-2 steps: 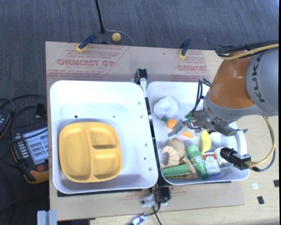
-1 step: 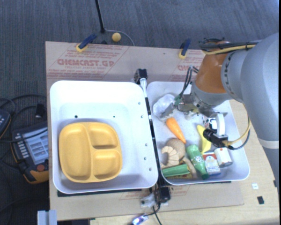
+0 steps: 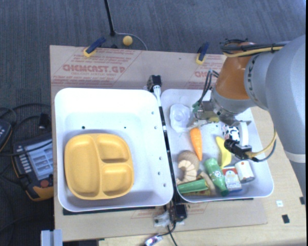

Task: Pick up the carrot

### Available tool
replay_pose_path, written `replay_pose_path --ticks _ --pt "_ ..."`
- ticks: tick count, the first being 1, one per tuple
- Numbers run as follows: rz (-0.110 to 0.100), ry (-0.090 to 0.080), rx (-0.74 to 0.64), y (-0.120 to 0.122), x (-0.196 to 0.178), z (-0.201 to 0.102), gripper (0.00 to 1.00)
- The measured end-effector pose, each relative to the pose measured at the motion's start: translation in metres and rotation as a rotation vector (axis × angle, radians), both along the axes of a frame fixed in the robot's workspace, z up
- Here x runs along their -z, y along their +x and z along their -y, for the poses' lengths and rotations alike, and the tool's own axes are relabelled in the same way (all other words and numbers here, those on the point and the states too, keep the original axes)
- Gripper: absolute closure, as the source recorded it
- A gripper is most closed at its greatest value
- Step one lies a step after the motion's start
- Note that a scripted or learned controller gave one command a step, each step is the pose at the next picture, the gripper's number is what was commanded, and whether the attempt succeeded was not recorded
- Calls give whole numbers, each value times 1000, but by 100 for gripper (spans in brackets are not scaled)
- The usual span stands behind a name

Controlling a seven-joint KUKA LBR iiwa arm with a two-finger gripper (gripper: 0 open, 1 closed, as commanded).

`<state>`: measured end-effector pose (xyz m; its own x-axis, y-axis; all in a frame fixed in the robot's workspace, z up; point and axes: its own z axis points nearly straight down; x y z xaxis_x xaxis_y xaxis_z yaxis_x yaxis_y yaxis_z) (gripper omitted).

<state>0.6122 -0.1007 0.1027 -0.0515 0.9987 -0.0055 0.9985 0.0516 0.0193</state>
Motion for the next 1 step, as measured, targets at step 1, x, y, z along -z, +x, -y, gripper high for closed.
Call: replay_pose_path --ticks 1 --pt "-15 8 59 -29 -85 -110 100"
